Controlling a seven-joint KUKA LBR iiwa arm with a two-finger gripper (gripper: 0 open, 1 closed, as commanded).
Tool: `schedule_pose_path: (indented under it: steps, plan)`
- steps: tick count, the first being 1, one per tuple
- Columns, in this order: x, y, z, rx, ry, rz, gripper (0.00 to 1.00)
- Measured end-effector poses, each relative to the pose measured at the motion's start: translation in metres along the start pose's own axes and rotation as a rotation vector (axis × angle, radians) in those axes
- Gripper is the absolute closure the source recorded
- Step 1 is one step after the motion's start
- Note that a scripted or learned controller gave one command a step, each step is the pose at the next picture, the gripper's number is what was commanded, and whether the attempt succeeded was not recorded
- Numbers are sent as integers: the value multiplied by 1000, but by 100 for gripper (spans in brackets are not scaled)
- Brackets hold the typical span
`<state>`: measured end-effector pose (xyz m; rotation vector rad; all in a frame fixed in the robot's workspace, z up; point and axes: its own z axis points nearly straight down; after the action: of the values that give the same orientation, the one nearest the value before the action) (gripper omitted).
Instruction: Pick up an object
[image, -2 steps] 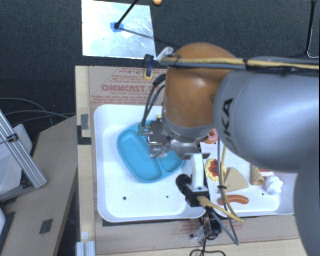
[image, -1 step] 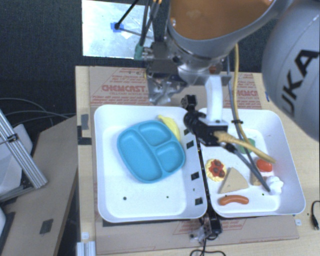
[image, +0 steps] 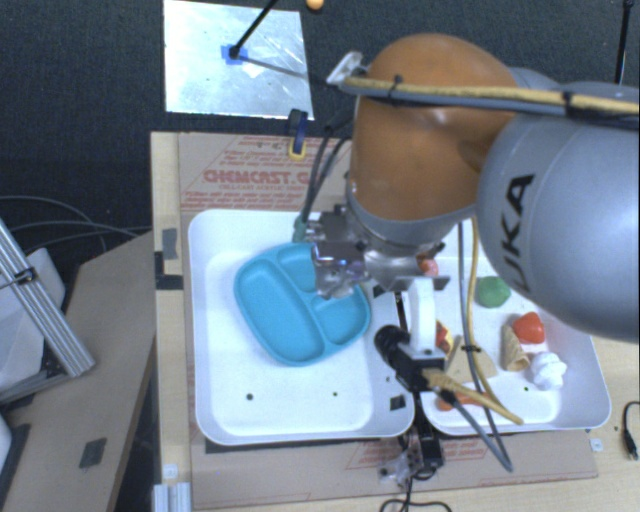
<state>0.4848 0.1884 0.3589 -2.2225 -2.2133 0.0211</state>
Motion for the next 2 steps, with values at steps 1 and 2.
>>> schedule_pose_path:
  steps: [1,2]
  plan:
    - [-36,2,44,-10,4,-1,100]
    - [-75,53,-53,-29,7,-1,100]
